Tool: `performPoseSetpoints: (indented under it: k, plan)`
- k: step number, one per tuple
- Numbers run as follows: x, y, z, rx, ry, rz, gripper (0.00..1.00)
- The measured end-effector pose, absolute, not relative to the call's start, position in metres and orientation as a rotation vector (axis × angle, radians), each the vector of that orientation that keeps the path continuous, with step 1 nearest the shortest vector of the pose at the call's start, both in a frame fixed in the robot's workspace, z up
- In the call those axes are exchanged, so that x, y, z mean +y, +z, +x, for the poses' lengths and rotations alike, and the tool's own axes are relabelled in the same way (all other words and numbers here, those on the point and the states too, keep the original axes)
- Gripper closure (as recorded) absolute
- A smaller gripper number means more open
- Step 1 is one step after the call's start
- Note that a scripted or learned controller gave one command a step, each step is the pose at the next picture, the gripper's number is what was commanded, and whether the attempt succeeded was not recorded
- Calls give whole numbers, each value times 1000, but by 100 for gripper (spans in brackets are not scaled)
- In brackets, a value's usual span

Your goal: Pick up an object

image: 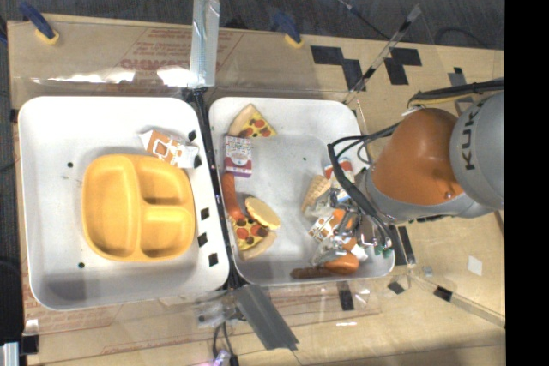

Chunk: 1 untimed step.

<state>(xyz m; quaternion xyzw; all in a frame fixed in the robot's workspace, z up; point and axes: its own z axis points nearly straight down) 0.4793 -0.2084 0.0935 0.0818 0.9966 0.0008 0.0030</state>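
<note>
Orange-banded, the arm (429, 163) reaches into the right bin (292, 120), its claw (347, 227) low over a heap of small toys (334, 236) at the bin's right side. Claw and heap overlap; whether it is apart or together, I cannot tell.

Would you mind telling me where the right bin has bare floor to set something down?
The right bin is barest in its middle, between the small packet and pizza slice on the left and the waffle cone on the right. The lower right corner under the gripper is crowded. The left edge holds toy food.
</note>
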Motion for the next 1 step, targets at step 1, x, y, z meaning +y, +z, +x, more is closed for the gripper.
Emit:
performPoseSetpoints:
  k: [1]
  plan:
    - [-156, 91, 477, 3131, 5, 277, 0]
